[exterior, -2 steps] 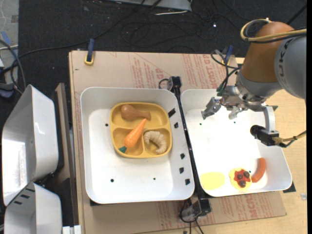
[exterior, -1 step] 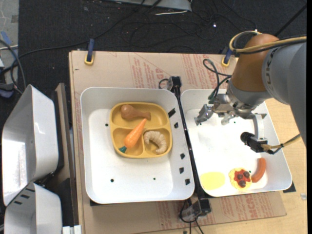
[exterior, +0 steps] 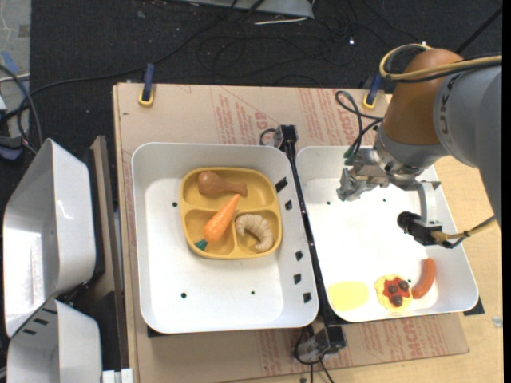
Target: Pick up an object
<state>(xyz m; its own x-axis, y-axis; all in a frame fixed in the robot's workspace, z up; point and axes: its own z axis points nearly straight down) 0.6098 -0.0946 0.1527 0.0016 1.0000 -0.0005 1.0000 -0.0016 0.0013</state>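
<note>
Three-compartment yellow plastic plate (exterior: 192,228)

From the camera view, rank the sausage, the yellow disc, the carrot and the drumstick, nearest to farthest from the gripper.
Measured from the gripper, over the back of the right bin:
1. Sausage, front right corner of the right bin.
2. Yellow disc, front left of the right bin; nearly level with the sausage, so that order is loose.
3. Carrot and drumstick, on the yellow plate in the left bin; too close to call.
</note>
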